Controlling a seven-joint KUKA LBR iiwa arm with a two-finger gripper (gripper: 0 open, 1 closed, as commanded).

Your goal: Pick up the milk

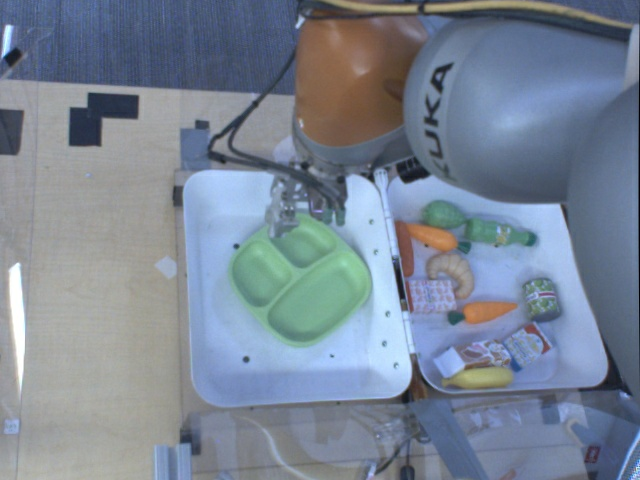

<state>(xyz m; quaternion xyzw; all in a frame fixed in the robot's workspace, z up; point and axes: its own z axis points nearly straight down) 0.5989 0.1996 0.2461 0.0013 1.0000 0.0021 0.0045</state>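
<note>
Grey arm body point(520, 98), nearest the lens, fills the 1 to 3 o'clock region; orange band point(350, 68) at 12 o'clock.

Gripper point(305, 206): hangs over the left bin point(215, 368), just above the 12 o'clock rim of the green divided plate point(300, 283). Whether it is spread or clenched cannot be told; nothing seen in its grasp.

Milk point(528, 345): judged to be the small carton in the right bin point(590, 368), about 4 o'clock, beside a banana point(478, 377) and a second carton point(480, 355). Well apart from the gripper.

Step in hand: approach, not yet begun in earnest. Next move calls for crossing the divider toward 4 o'clock, then descending over the carton, clear of its close neighbours
</note>
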